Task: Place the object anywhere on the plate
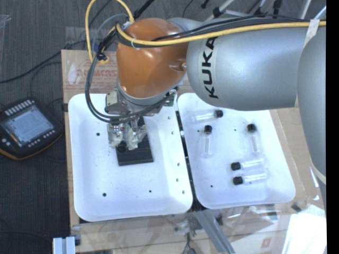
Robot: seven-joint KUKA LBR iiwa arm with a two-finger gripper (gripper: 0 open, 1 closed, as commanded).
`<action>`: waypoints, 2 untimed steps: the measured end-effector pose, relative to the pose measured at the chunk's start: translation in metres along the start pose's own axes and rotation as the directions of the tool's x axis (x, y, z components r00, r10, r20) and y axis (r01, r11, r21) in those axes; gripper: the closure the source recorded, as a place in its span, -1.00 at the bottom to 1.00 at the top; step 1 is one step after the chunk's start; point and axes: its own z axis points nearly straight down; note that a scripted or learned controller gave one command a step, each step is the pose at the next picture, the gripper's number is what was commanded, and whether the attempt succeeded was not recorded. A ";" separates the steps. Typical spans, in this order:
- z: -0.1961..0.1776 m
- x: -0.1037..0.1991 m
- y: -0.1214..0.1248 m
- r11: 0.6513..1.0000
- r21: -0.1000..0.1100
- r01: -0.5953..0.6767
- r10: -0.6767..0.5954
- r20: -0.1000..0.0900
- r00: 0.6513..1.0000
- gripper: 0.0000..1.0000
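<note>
A small flat black plate (139, 156) lies in the middle of the left white bin (90, 194). My gripper (127, 140) hangs straight down over the plate's far left corner, very close to its surface. A small dark blob (122, 148) sits right under the gripper at the plate's edge; I cannot make out what it is or whether it is held. Several clear vials with black caps (249, 164) lie in the right bin (280, 187).
The arm's orange band (148, 57) and grey body cover the far part of both bins. A yellow cable (92, 15) loops above the wrist. A control pendant (26, 128) lies on the floor to the left of the bench.
</note>
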 end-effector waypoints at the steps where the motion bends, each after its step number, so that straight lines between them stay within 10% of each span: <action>1: -0.010 -0.009 0.085 0.918 -0.003 0.397 -0.397 0.001 0.918 1.00; 2: -0.109 -0.007 0.094 0.698 0.000 0.716 -0.716 0.004 0.698 1.00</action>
